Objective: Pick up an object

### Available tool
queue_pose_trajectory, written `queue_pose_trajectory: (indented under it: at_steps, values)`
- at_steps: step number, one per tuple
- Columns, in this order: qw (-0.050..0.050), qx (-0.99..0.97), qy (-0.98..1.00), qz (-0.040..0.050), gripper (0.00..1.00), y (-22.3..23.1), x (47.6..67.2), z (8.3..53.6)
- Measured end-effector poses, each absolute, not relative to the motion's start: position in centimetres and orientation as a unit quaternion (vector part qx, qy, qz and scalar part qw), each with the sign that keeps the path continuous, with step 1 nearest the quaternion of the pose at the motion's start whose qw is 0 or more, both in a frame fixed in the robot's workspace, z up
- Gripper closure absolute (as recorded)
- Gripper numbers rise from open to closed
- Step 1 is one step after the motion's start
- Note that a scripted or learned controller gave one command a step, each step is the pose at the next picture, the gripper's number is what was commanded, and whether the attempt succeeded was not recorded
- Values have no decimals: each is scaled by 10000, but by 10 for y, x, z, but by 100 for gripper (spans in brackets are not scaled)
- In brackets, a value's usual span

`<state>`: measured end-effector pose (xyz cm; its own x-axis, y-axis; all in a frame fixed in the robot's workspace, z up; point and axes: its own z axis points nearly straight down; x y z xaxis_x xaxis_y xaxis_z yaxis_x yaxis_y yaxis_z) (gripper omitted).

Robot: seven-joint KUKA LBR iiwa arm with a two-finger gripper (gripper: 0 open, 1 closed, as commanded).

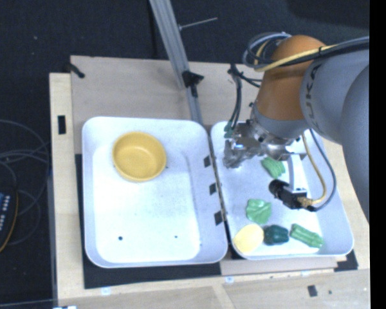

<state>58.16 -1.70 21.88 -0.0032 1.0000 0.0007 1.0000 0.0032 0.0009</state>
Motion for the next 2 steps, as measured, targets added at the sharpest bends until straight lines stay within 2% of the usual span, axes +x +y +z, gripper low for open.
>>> queue_pose_trajectory:
  at_steps: [2]
  values:
    - [-2,7058,7084,6,100,79,573,238]
